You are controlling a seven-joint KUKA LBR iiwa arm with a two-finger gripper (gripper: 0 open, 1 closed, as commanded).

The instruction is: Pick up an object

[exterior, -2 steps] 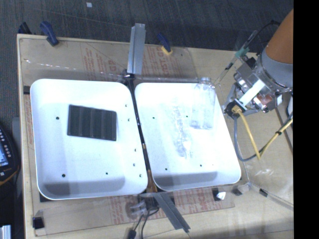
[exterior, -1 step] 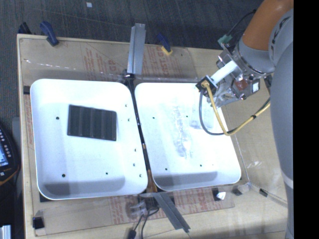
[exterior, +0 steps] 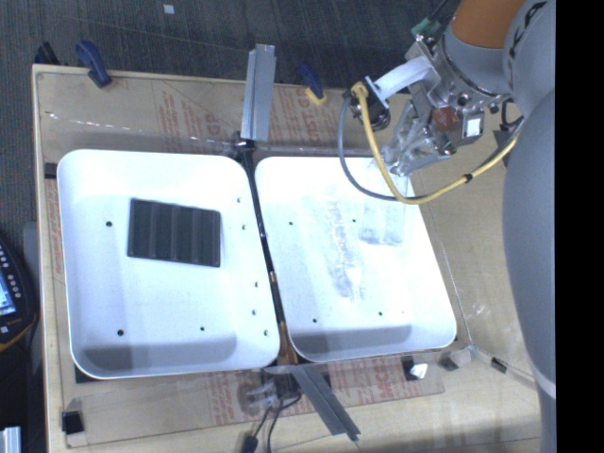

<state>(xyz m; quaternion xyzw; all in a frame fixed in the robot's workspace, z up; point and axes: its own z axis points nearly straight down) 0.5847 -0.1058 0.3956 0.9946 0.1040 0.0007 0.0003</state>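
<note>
We look down at a slant on a wooden bench (exterior: 142, 413) holding two shallow white bins side by side. The left bin (exterior: 85, 253) contains a dark, ribbed rectangular pad (exterior: 175, 232), lying flat near its centre. The right bin (exterior: 425, 324) holds clear plastic items that are hard to make out: a small see-through cup or tub (exterior: 382, 223) toward the far right part, and a crinkled clear wrapper (exterior: 342, 253) just beside it, nearer the middle.

The grey arm (exterior: 528, 92), with its orange band, reaches in from the right. Its gripper (exterior: 408, 154) hangs above the far right corner of the right bin, over the rim, with a yellow cable (exterior: 377, 163) looping beneath it. We cannot tell whether the fingers are spread or pressed together; nothing shows between them.

We judge the risks as follows. The clear items are nearly invisible against the white bin, so a descent could miss them. The cup looks light and slippery, and may skid or tip when touched. The gripper sits close to the bin wall, so a straight drop could strike the rim. The dangling cable could snag the wall.
</note>
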